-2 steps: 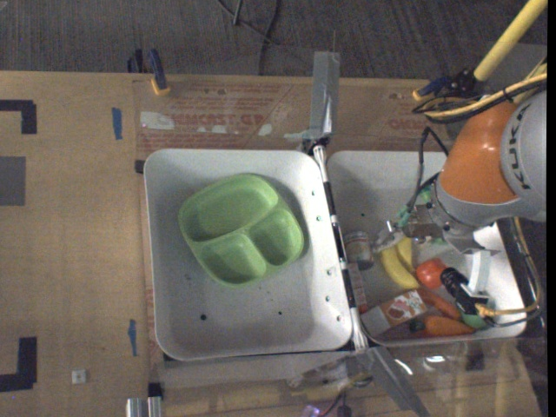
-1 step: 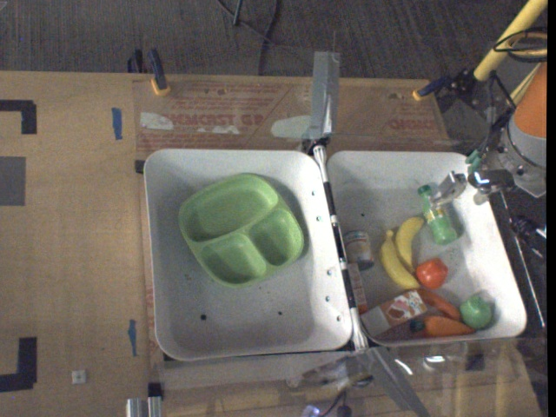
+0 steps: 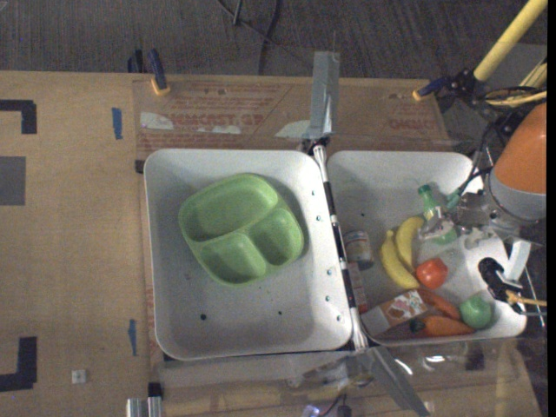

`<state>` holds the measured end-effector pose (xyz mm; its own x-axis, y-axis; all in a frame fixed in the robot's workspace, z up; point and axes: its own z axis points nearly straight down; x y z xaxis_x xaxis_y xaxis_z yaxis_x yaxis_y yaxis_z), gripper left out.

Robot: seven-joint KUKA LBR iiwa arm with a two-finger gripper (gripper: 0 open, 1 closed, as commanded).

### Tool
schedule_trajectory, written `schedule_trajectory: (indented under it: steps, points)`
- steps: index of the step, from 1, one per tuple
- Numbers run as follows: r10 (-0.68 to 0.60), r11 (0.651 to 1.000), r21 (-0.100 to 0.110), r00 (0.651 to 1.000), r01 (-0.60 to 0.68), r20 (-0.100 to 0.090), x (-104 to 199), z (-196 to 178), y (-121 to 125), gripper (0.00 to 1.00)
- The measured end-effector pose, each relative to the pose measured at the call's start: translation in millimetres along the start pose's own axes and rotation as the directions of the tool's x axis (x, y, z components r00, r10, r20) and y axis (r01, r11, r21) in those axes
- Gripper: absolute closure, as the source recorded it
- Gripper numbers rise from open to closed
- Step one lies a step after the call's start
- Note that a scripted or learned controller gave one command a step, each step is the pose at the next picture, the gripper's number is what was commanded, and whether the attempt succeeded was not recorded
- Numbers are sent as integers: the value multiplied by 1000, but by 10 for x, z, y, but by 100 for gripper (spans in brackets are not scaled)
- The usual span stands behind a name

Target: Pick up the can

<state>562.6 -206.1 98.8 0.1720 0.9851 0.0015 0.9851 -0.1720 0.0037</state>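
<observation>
The can [image 3: 357, 250] lay at the right bin's [image 3: 382, 174] left wall, the gripper [image 3: 447, 220] beyond the bananas [image 3: 401, 250], its finger state unclear.

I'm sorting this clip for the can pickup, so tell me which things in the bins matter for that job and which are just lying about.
For the job:
can, at the right bin's left wall
gripper, over the right bin

Lying about:
green divided plate in the left bin
bananas
tomato
carrots
green apple
small carton
</observation>
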Motion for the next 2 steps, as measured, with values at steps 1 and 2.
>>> schedule_trajectory:
  steps: [1,2]
  points:
    - [150,989,-6,989,-151,-8,-100,81,-764,0]
    - [156,988,-11,988,-156,3,-154,-13,-765,100]
